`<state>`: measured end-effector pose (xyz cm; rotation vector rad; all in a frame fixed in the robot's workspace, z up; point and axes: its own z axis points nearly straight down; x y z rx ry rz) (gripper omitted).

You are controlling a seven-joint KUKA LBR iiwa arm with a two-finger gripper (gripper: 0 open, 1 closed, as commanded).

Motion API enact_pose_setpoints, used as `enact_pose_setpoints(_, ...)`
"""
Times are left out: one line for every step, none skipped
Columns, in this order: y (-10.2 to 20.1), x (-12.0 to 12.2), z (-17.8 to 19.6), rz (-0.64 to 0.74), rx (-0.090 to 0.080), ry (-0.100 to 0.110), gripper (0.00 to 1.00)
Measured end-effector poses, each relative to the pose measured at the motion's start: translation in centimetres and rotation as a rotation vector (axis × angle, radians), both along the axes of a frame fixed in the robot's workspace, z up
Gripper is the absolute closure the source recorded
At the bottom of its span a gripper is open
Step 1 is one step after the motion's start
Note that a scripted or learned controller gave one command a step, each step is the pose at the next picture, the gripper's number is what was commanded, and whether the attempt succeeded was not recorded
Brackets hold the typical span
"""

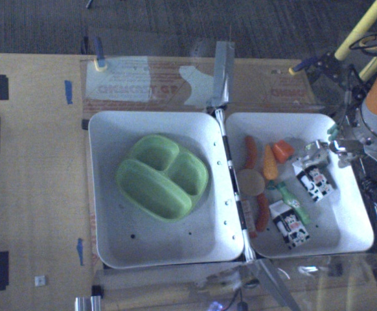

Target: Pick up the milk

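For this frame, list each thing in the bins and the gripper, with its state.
Green divided plate: flat in left bin, nothing on it.
Upper milk carton: lying in right bin, just below gripper.
Lower milk carton: lying on its side, untouched.
Two sausages: lying near the divider.
Carrot: lying flat.
Gripper: over the bin's upper right; grip unclear.

- Red lettering on the cardboard sheet (127, 83) behind the left bin: present, too blurred to read.
- Similar red print on cardboard (285, 86) behind the right bin: illegible.
- Two milk cartons (313, 180) (288, 222): cow-patch pattern, no legible text.

2 cow-print milk cartons (289, 221), right bin (350, 235)
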<state>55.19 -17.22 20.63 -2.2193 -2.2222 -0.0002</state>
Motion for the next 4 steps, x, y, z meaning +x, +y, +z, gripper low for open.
enact_pose_setpoints(0.0, 0.0, 0.0, 0.000, 0.000, 0.000, 0.00)
enact_pose_setpoints(1.5, 5.9, -10.8, 0.150, -0.001, -0.002, 0.00)
enact_pose_setpoints(2.9, 7.4, -12.0, 0.173, -0.003, -0.005, 0.00)
enact_pose_setpoints(-5.2, 8.9, -5.1, 0.111, -0.004, -0.006, 0.00)
